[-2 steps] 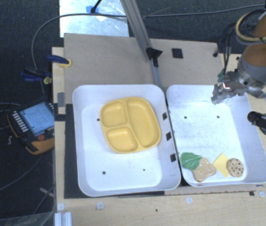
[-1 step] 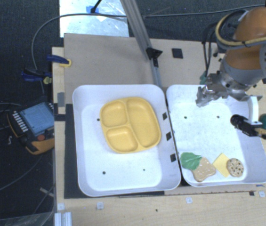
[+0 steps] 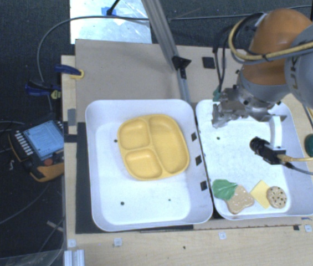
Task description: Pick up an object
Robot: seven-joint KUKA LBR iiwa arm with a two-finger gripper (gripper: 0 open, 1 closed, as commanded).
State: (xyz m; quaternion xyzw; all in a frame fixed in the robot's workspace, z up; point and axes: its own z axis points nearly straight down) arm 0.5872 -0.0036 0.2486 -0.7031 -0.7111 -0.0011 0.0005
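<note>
My gripper (image 3: 221, 117) hangs over the far left part of the right bin (image 3: 297, 148), under the orange-banded wrist. At the near end of that bin lie several small objects: a green leaf-shaped piece (image 3: 222, 188), a tan toast-shaped piece (image 3: 239, 200), a yellow cheese-like square (image 3: 261, 193) and a round speckled cookie (image 3: 277, 197). These objects sit well below the gripper in the view, apart from it. Nothing shows between its tips.
The left bin (image 3: 103, 198) holds a yellow divided tray (image 3: 152, 147). A black cylindrical part (image 3: 262, 149) with a cable juts from the arm over the right bin. A metal pole (image 3: 164, 32) slants across the back. A handheld device (image 3: 40, 143) lies off the bench at left.
</note>
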